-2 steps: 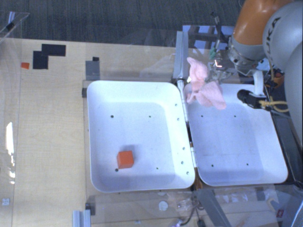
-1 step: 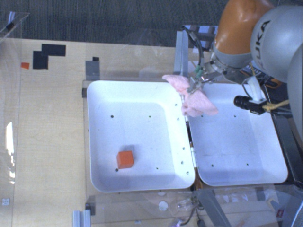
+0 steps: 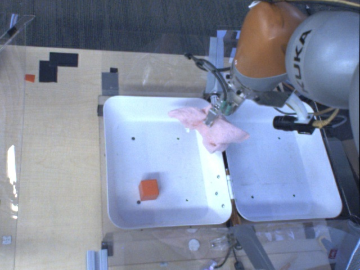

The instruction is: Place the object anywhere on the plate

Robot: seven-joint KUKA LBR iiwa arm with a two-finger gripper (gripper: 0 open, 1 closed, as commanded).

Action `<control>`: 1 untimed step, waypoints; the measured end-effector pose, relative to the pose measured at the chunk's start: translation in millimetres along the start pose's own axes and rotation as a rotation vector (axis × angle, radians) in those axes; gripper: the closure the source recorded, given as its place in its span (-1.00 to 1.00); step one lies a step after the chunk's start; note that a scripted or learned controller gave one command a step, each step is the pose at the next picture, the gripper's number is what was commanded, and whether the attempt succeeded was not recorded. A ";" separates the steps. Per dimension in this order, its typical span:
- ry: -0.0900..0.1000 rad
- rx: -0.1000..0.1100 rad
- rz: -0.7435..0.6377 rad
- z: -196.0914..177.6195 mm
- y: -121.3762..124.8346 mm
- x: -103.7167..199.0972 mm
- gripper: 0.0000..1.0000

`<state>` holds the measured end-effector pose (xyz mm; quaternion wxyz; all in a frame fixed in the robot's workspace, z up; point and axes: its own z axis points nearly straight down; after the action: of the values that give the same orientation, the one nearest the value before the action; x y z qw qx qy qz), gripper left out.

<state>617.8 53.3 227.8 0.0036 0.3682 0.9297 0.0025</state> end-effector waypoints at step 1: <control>0.002 0.000 -0.401 10.7 17.3 47.9 1.00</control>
<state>594.9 98.7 216.9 0.0033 0.1758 0.9844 0.0020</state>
